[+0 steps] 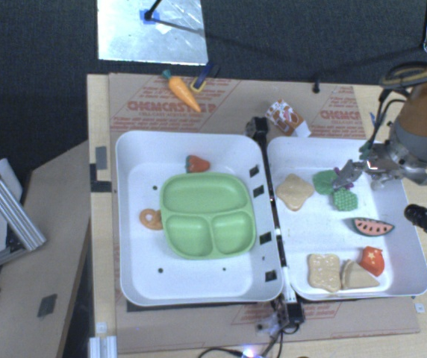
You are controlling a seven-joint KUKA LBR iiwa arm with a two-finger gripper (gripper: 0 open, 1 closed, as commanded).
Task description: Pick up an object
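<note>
My gripper (346, 175) reaches in from the right over the upper part of the right bin (415, 237). It hovers just above a green leaf piece (323, 181) and a green knobbly toy (344, 199), with its tip between the two. I cannot make out anything held in it. A beige cookie-shaped piece (295, 192) lies to the left of the gripper. Lower in the same bin lie a watermelon slice (372, 227), a red pepper (372, 260), a slice of bread (323, 271) and a beige wedge (357, 277).
The left bin (135, 267) holds a green divided plate (207, 215), an orange pretzel (151, 219) and a red strawberry (197, 164). Behind the bins on the cardboard lie a carrot (184, 93) and a small wrapped packet (284, 117). A black divider (267, 200) separates the bins.
</note>
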